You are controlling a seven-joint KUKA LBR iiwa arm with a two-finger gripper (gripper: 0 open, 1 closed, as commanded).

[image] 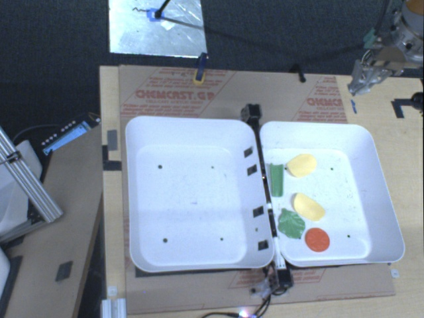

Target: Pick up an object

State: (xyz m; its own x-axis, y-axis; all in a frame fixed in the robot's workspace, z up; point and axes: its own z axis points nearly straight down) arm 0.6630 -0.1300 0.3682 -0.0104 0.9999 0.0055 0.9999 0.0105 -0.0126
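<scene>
gripper (366, 78) is being held above right bin (381, 171)'s far corner; finger state cannot be told. red disc (317, 240) is being judged easiest: isolated, needing a vertical descent.

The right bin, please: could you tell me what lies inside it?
In the right bin: two yellow pieces, a green strip, a green leaf, an orange disc. Nothing covers them.

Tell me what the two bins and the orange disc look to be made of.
Left bin and right bin: likely moulded plastic, white with a smooth, slightly glossy look; rounded corners and thin rims suggest it. Orange disc: matte, flat and evenly coloured, possibly soft plastic, foam or rubber; the view leaves that open.
</scene>
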